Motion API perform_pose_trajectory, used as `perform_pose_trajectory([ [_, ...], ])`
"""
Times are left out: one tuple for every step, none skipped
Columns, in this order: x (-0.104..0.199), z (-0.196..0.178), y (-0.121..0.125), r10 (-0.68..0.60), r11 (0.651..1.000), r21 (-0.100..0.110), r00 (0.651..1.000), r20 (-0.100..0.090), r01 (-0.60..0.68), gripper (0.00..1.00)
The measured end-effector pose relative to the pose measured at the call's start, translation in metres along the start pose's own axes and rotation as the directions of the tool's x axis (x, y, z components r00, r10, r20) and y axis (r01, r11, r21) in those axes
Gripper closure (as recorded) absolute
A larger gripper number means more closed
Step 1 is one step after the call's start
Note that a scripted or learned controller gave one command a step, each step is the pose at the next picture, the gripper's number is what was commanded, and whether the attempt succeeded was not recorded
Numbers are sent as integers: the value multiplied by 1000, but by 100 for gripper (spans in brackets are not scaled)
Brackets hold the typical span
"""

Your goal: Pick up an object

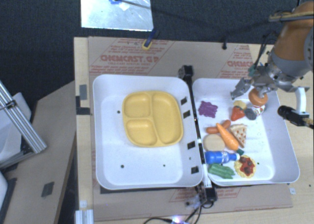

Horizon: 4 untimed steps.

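I judge the risk to be a slip: the gripper has an orange-and-white piece pinched between its fingers above the right bin, and a shallow pinch could drop it onto the crowded toys below. I count two bins, one yellow tray in the left bin, one purple piece, one carrot, one blue bottle, one pizza slice.

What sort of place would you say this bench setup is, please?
Most likely a robotics lab's grasping test bench: two shallow white plastic bins side by side, small toy foods such as an orange plastic carrot, a yellow divided plastic tray, and a grey-and-orange robot arm reaching in.
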<state>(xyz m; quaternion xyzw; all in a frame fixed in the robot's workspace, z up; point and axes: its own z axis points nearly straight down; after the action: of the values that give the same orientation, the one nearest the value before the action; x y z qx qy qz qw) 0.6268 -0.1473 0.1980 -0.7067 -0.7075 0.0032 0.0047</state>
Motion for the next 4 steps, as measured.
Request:
perform_pose_trajectory([
  [0, -8, 3, -2, 1000, -13, 1000, 2, 2, 0],
  [-4, 54, 1, 0, 1000, -9, 1000, 2, 0, 0],
  [3, 91, 12, -8, 1000, -25, 1000, 1, 8, 0],
  [0, 97, 13, -2, 1000, -23, 1000, 7, 2, 0],
])
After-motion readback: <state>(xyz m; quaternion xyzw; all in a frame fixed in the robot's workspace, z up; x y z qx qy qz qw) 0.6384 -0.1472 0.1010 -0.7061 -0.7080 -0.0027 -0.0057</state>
